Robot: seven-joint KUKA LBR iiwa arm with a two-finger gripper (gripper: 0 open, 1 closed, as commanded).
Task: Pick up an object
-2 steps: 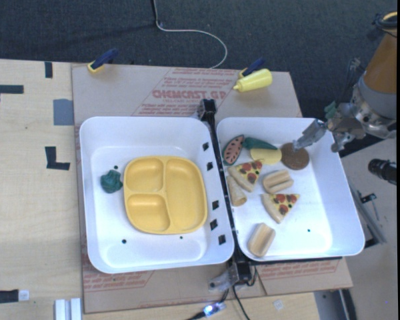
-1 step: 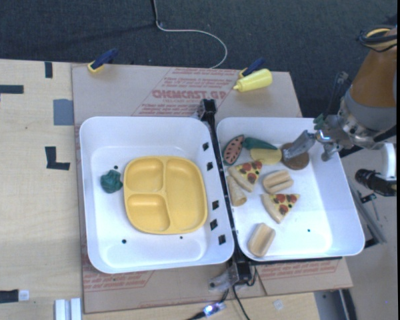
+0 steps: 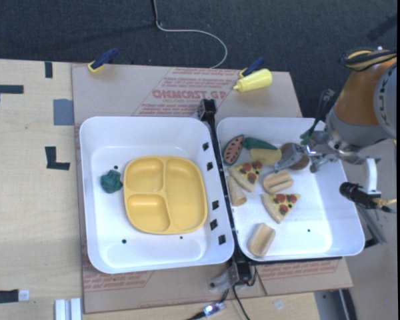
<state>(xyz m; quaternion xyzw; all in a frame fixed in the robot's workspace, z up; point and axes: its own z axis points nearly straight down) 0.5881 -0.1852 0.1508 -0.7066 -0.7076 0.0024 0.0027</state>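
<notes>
- Use the right bin (image 3: 333, 239) as your reference; it sits just beside the left bin (image 3: 93, 179), their inner walls touching along the centre divider.
- Locate the gripper (image 3: 295, 156) over the upper middle of the right bin, reaching in from the bin's right wall. Its metal fingers point toward the bin's left side.
- You cannot tell how far the fingers are parted, nor whether anything sits between them; the tip merges with a brownish object there.
- Note the food toys clustered in the right bin's upper left area: a watermelon slice (image 3: 233, 149) against the left wall, and a corn cob (image 3: 263, 151) with a green husk just beside it.
- Below these you find a pizza slice (image 3: 248, 173), and a bread roll (image 3: 278, 181) lying just under the gripper tip.
- A second pizza slice (image 3: 281, 203) lies near the bin's centre.
- A tan loaf piece (image 3: 261, 239) rests near the bin's lower edge, apart from the cluster.
- In the left bin, a yellow divided plate (image 3: 165, 193) sits centrally, with a green toy (image 3: 111, 181) just beside its left rim.
</notes>
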